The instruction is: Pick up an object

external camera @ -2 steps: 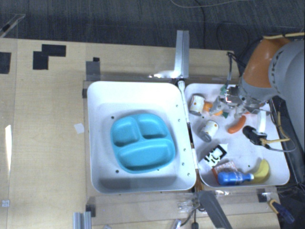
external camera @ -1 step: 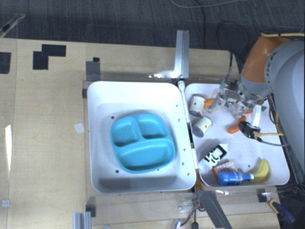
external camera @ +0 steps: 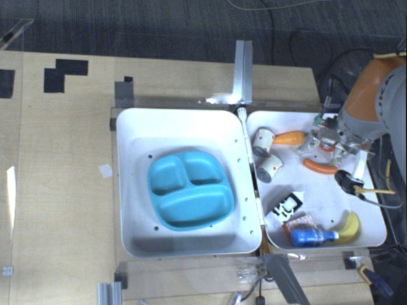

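Arm: the grey arm (external camera: 375, 100) reaches in from 3 o'clock, its orange band just above the wrist.
Gripper: the gripper (external camera: 323, 143) sits low over the right bin (external camera: 318, 192) at about 12 o'clock of that bin; whether it is clenched or released cannot be told, and nothing is visibly held.
Nearest targets: the carrot (external camera: 289, 138) lies just beside the gripper at its 9 o'clock, and the sausage (external camera: 320, 166) just beside it at its 6 o'clock. Which of the 2 it is aimed at cannot be told.
Why there: judging by the pose, the gripper is down among the loose items to try a grasp, since both pieces lie flat and apart from the wall.
Other right-bin items: 2 small cups on their sides at 10 o'clock, upper cup (external camera: 262, 138) and lower cup (external camera: 270, 165); a black-and-white card (external camera: 287, 205) at 8 o'clock; a blue bottle (external camera: 311, 237) at 6 o'clock, its end against a banana (external camera: 348, 227) at 5 o'clock.
Left bin: the left bin (external camera: 137, 170) holds 1 blue divided plate (external camera: 189, 189), well apart from the gripper.
Progress: no object lifted yet.
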Controlling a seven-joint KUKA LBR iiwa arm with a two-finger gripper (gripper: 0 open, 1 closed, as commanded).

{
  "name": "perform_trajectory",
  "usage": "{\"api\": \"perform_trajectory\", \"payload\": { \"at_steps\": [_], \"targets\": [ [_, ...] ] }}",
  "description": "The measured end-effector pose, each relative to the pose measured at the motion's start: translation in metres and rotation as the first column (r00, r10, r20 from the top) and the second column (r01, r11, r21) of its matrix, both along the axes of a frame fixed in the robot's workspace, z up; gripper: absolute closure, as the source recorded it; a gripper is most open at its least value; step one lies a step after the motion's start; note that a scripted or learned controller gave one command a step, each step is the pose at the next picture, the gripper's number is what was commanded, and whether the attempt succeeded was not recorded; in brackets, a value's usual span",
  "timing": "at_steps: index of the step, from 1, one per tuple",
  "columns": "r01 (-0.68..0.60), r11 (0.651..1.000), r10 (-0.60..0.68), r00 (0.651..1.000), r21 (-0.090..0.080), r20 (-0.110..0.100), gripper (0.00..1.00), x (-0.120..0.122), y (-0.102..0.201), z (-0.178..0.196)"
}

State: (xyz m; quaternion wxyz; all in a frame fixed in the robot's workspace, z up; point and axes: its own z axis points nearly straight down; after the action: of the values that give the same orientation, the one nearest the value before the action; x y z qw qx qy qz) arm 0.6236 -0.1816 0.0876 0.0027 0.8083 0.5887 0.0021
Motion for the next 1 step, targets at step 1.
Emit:
{"api": "perform_trajectory", "payload": {
  "at_steps": [1],
  "targets": [
    [-0.005, 1.0, 0.005, 1.0, 0.001, 0.008, 1.0, 0.0032, 0.0021, 0.0131]
  ]
}}
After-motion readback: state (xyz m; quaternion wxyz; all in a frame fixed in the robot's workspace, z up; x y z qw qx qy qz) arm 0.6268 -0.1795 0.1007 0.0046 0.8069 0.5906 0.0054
